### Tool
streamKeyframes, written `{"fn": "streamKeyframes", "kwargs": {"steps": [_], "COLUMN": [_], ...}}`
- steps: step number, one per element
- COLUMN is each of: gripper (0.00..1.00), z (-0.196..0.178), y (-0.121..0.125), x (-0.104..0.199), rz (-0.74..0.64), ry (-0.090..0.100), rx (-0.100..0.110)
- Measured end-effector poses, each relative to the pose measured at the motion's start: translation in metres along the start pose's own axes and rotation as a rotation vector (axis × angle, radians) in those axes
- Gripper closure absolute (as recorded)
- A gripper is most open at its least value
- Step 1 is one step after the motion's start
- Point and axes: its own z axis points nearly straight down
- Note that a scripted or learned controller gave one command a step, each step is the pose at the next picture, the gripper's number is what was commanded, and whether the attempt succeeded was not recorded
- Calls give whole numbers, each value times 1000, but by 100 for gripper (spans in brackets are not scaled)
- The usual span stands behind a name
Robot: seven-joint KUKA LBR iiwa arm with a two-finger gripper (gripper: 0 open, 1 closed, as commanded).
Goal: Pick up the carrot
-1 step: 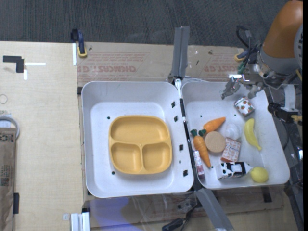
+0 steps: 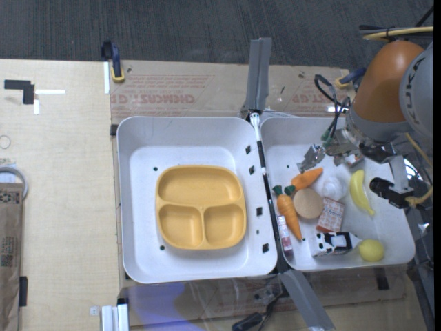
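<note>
Looked down on a pale wooden bench (image 2: 55, 205), with dark carpet along its far side. Bore two shallow white bins side by side: the left bin (image 2: 131, 185) with a yellow divided plate (image 2: 201, 207) in its middle, the right bin (image 2: 275, 133) crowded with toy food.

Held two carrots, both toward the left of the right bin. Far carrot (image 2: 306, 178): lay slantwise, just beside a round tan disc (image 2: 309, 203). Near carrot (image 2: 290, 216): green top pointing far, body running toward the near side, close to the bin's left wall and just beside the same disc. Further right: a banana (image 2: 360, 192), a lemon (image 2: 372, 249), a red-and-white packet (image 2: 331, 216) and a black-and-white carton (image 2: 334, 242).

Gripper (image 2: 311, 158): hung over the far part of the right bin, just beyond the orange end of the far carrot. Could not tell whether open or closed; too small and tangled with cables and brackets.

Judged the task not yet done: both carrots lay on the bin floor, neither lifted. Probably left to do: settle onto one carrot, close on it, raise it clear.

Could not make out whether the gripper touched the far carrot or merely hovered by it. Arm (image 2: 393, 74) cut off at the right edge. A white object (image 2: 333, 187) beside the far carrot was washed out against the bin, so left unnamed.
</note>
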Motion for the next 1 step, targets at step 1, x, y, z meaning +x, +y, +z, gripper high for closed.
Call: {"fn": "streamKeyframes", "kwargs": {"steps": [1], "gripper": [0], "z": [44], "y": [3], "x": [-6], "rz": [-140], "ry": [0], "rx": [-1]}}
